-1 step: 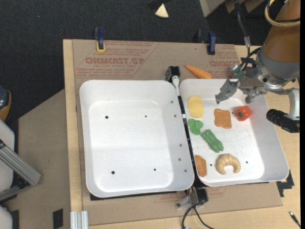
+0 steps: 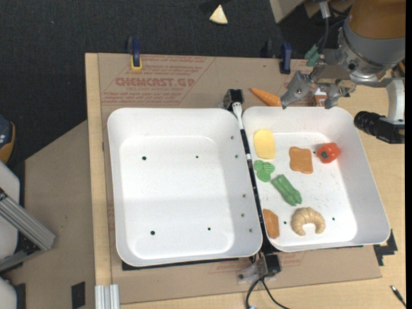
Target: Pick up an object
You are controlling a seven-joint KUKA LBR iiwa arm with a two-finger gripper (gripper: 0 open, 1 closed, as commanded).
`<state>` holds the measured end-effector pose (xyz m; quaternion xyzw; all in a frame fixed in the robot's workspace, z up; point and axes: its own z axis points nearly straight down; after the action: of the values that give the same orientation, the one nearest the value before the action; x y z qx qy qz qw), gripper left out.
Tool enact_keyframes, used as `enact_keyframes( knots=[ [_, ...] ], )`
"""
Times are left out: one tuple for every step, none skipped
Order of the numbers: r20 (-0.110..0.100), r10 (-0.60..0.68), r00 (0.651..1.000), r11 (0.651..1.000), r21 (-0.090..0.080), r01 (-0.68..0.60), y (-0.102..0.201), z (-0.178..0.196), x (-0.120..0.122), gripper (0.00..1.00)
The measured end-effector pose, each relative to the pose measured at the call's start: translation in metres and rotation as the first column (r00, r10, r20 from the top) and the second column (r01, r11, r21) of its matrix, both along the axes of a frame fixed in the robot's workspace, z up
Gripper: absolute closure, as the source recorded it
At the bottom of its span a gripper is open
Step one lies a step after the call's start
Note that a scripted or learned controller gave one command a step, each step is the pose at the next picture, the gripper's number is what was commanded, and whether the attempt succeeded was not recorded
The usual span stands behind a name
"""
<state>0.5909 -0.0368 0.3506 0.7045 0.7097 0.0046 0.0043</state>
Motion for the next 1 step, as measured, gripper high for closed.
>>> enact_keyframes(
  knots=[
    [-0.020, -0.002, 1.000, 1.000, 0.001, 0.002, 0.0637, -0.0826, -0.0014, 0.00]
  ],
)
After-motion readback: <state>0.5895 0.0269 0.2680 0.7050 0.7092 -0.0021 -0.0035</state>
